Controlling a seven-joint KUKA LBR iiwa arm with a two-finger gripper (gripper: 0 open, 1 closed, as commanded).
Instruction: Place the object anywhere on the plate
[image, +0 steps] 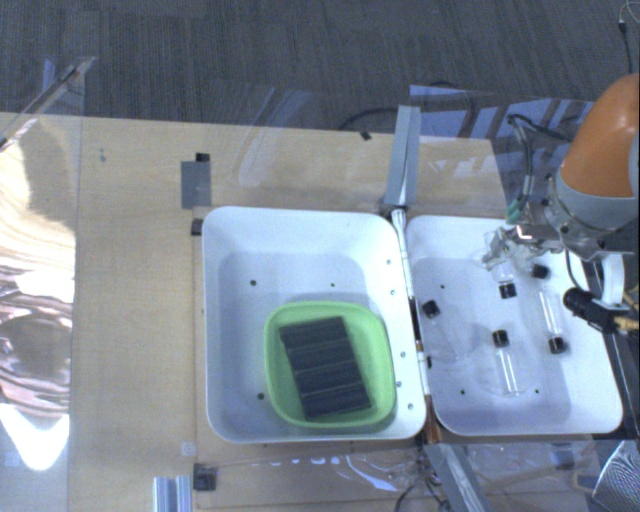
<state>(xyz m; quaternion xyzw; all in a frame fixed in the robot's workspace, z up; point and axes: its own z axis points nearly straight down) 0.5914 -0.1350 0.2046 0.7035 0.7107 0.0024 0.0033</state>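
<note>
Wooden bench (120, 330) bearing two white bins, left bin (225, 300) holding green plate (375, 345) with dark ridged block (323, 367) on it, gripper (510, 240) over right bin (590, 405), finger state impossible to tell, clear black-capped tubes (506, 362) lying just below it, no legible writing

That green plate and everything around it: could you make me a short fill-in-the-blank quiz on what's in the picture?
1. The green plate sits in the ____ white bin.
2. The ridged slab lying on the plate is dark ____.
3. The clear tubes with black caps lie in the ____ bin.
4. The arm's rounded band is ____.

Missing words: left; grey; right; orange
</note>
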